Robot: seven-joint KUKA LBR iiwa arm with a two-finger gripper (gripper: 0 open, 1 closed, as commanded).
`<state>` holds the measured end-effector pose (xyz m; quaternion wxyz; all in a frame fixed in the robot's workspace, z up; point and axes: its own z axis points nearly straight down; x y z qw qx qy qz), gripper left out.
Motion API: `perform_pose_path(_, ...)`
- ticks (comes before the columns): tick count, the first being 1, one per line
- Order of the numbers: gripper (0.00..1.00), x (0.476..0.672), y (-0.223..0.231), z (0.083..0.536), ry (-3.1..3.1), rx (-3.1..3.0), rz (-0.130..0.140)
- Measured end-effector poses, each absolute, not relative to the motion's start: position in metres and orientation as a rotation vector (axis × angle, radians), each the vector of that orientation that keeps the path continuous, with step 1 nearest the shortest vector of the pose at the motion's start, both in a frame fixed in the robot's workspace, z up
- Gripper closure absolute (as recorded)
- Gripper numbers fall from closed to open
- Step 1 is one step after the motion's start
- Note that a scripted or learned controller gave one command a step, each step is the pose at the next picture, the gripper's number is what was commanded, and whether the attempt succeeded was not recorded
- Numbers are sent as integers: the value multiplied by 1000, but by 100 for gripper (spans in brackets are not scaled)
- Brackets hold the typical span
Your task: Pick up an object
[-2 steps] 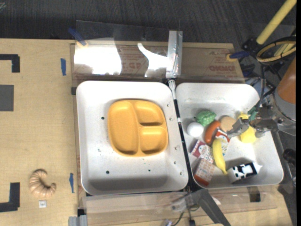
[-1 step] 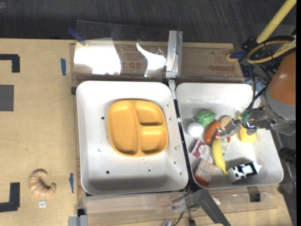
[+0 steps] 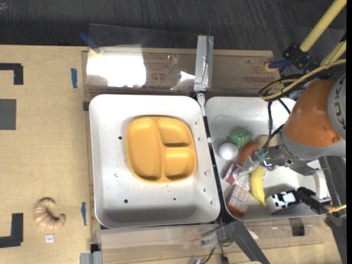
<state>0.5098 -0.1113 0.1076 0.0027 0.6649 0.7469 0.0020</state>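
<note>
- While the grey arm with its orange band (image 3: 312,120) reaches in from the right, the hand (image 3: 263,159) sits low in the right bin (image 3: 258,106), over the top of the yellow banana (image 3: 257,183); I cannot tell whether it grips anything
- Just beside the hand lie a white ball (image 3: 227,150), a green object (image 3: 241,137) and an orange-red object (image 3: 247,152); a red-and-white packet (image 3: 239,194) lies left of the banana; a black-and-white toy (image 3: 282,200) lies to its right
- Beside this, the left bin (image 3: 104,147) holds a yellow divided tray (image 3: 160,148)
- Well apart, on the worktop (image 3: 38,147), lies a curled tan object (image 3: 49,213)
</note>
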Motion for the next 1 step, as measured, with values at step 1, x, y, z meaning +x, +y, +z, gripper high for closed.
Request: perform_pose_path(1, 0, 518, -108, 98, 2281, 2136, 17)
